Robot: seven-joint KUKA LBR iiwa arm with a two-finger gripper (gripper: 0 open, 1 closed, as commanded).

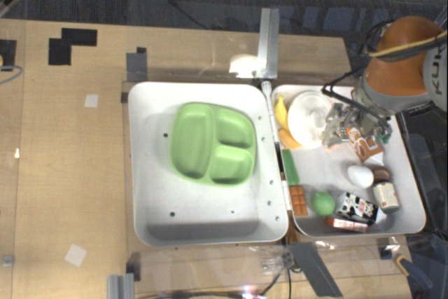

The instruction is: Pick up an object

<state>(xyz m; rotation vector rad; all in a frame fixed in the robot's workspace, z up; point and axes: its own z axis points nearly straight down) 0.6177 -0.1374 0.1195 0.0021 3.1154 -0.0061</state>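
White plastic forms 2 shallow bins set side by side on a pale wooden worktop (63,171), seen from above at a slant. The left bin (150,220) holds 1 green divided plate (212,142), which lies flat near its centre. The right bin (413,210) is crowded with small things. A white bowl (306,115) is placed near the far edge, with a yellow banana (283,124) just beside it against the dividing wall. A green ball (323,203) and a brown waffle-like block (299,200) are seen near the front, next to a black-and-white patterned carton (358,207). A white egg-shaped object (360,175) lies between them and a small can (386,196). The grey arm with its orange band (400,56) is reached in from the right, and the hand (348,128) is lowered into the far part of the right bin, just beside the bowl. How far the hand is open cannot be told, nor whether anything is gripped.
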